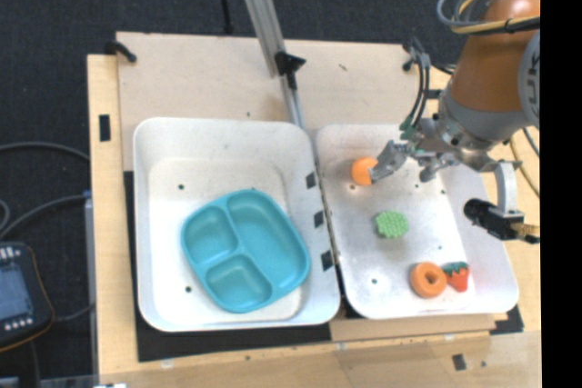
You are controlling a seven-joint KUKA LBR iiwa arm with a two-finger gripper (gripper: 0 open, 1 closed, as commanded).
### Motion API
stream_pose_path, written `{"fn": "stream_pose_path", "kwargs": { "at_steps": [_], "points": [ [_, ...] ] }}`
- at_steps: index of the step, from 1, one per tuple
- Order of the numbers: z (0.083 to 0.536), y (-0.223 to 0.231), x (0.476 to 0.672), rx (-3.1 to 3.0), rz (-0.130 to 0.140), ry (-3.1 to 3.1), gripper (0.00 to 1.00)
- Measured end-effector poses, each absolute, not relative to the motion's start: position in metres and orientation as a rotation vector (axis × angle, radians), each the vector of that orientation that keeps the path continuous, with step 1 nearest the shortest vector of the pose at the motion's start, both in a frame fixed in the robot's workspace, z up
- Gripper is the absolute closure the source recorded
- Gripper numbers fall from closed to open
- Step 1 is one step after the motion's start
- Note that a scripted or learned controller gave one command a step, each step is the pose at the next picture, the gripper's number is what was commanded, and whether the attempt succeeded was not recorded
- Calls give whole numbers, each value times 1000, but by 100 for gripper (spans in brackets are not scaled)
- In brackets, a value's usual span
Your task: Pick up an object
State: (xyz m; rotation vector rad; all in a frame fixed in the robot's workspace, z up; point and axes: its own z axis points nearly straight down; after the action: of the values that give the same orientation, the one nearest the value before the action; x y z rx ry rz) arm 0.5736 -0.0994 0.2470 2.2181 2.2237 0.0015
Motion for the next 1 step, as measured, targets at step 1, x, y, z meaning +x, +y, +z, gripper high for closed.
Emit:
{"fn": "stream_pose_path", "kwargs": {
  "at_steps": [1],
  "points": [
    [247,-100,574,2219,2,2221,0]
  ]
}}
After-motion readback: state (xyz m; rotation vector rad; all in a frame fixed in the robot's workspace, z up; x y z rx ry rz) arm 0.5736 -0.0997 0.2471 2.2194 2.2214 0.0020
